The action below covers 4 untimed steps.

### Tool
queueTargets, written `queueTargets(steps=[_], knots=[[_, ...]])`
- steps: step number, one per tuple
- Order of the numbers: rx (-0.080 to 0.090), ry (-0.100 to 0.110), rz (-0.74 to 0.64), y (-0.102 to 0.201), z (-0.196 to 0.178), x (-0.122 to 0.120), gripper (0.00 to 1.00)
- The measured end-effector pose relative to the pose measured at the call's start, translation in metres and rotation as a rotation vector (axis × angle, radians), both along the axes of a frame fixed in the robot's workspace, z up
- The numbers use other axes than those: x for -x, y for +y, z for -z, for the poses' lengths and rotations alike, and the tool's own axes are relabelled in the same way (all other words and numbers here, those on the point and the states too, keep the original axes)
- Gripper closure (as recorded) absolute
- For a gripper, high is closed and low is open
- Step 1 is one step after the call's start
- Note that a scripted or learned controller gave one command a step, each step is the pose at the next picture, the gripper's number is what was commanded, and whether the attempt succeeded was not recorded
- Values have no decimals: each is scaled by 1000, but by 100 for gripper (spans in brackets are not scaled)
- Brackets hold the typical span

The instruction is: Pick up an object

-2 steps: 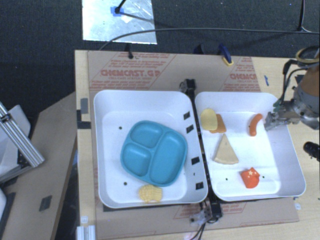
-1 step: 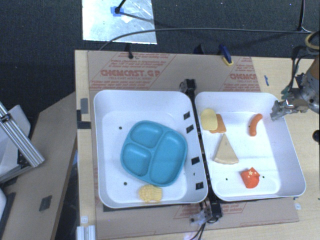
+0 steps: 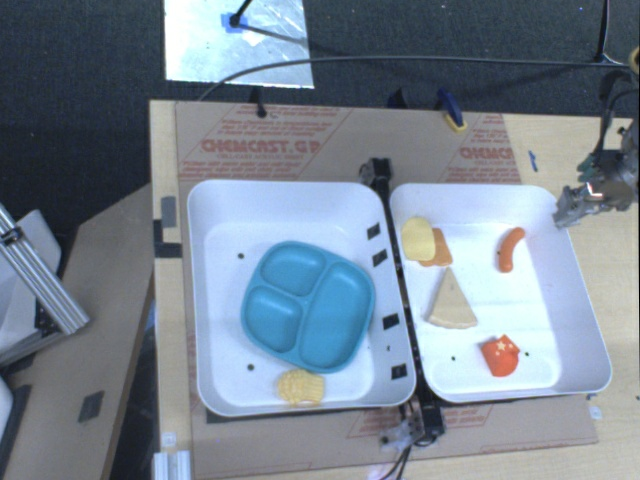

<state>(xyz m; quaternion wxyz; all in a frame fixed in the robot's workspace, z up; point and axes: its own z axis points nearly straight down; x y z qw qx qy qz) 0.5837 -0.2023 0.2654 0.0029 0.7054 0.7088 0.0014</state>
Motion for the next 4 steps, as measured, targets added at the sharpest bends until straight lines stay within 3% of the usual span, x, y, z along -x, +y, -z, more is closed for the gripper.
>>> queueTargets(steps=[2, 4], knots=[[-4, 4, -6, 122, 16, -24, 100], [-4, 4, -5, 222, 25, -41, 100]])
